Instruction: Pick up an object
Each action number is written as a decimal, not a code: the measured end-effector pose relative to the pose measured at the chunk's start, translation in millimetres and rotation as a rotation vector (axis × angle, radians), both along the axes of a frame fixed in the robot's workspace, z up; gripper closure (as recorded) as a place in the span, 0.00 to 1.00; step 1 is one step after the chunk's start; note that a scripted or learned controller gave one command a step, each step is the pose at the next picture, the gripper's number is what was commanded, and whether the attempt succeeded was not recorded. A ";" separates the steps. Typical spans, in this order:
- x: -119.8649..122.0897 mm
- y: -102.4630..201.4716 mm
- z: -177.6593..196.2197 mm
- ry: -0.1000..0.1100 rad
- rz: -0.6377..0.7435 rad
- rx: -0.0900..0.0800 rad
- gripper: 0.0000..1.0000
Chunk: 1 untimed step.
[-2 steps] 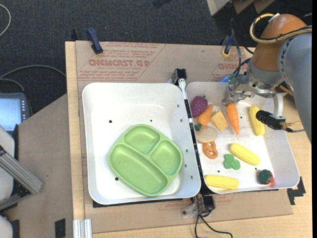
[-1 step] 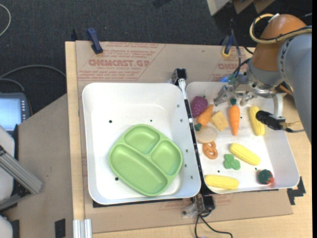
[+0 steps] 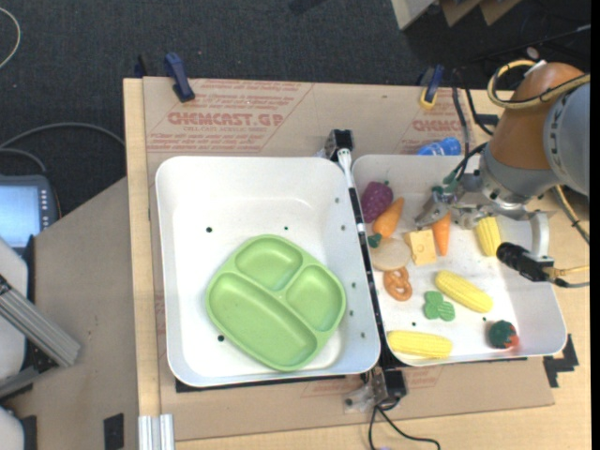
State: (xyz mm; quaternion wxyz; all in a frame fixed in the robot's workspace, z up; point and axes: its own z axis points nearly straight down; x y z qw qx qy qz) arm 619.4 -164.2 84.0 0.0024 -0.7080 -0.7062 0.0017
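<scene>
My gripper hangs low over the back of the right bin, open, with nothing seen between its fingers. Just below it lies a small orange carrot piece, beside a yellow cheese wedge. Around them are purple grapes, another carrot, a tan round piece, a pretzel, green broccoli, and three corn cobs. A red and green piece sits at the front right.
The left bin holds a green divided plate. A raised divider between the bins runs close to the grapes. A blue object lies behind the right bin on the cardboard. The arm overhangs the bin's back right.
</scene>
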 end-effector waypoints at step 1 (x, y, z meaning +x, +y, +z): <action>-19.0 -9.3 0.8 -0.002 0.001 0.000 0.00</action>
